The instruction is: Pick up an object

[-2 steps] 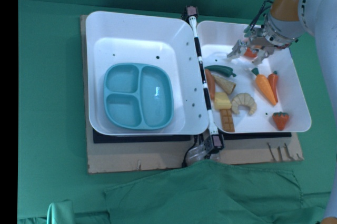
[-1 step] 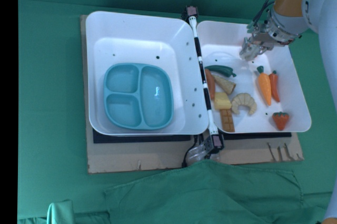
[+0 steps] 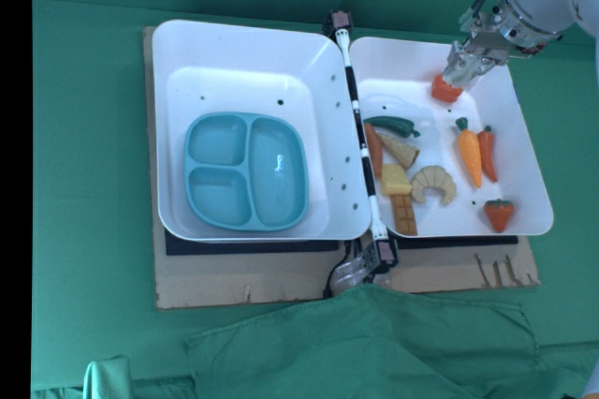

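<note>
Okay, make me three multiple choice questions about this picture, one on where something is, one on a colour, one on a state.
1. Where does the blue divided plate lie? A the left bin B the right bin C the bench
2. What colour is the croissant? A green B tan C blue
3. How does the gripper stand to the orange piece? A far off B directly over it C under it

A: the plate rests inside the left bin.
B: pale tan.
B: the gripper sits right above the piece.

Orange band above a grey wrist, thin dark cables, apparently metallic end effector (image 3: 460,72)
</note>
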